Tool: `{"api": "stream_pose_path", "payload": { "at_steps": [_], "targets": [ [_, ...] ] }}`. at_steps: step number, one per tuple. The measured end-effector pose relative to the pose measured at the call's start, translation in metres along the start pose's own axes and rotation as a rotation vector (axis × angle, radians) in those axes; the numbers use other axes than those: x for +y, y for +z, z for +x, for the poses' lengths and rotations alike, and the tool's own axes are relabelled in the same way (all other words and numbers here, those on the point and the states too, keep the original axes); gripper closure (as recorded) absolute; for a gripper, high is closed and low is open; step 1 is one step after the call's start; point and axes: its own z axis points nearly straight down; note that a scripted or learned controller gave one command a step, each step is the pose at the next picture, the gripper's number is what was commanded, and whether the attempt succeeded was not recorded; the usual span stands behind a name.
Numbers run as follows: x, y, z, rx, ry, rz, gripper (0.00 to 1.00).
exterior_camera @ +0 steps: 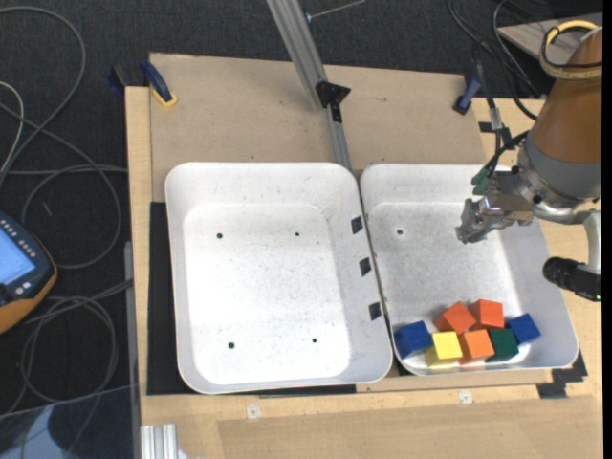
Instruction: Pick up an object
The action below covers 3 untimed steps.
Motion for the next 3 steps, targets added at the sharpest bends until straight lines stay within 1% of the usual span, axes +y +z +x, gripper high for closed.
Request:
{"api": "stream_pose_path", "payload": {
  "at_steps": [1,2,3],
  "targets": [
    [0.006,0.010,0.052,0.000,0.000,0.000,1.00],
    [0.002,0.022,0.113,0.000,-0.001,0.001,1.00],
    [-0.006,0.033,0.166,0.000,0.000,0.002,1.00]
  ]
}}
